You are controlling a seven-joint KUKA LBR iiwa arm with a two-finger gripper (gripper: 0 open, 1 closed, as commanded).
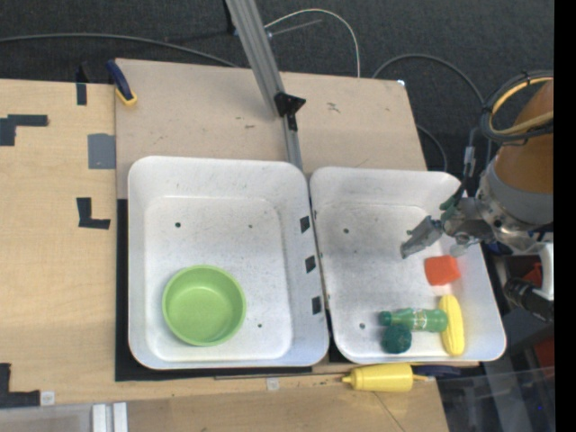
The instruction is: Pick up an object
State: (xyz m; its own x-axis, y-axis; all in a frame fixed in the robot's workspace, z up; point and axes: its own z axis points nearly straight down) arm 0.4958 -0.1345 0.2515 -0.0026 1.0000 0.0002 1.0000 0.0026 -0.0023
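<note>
The right bin (360,196) holds an orange-red block (441,270) near its right wall. A yellow banana-shaped piece (452,324), a green bottle (416,319) lying on its side and a small dark green object (395,338) sit in its front right corner. My gripper (431,222) hangs over the right side of this bin, just above and left of the orange-red block. It is open, and nothing is between its fingers. One grey finger (417,239) points down-left towards the bin floor.
A green bowl (204,305) sits in the front of the left bin (216,174). A yellow squeeze bottle (382,378) lies on the bench outside the right bin's front edge. A grey pole (261,48) slants over the back of the bench.
</note>
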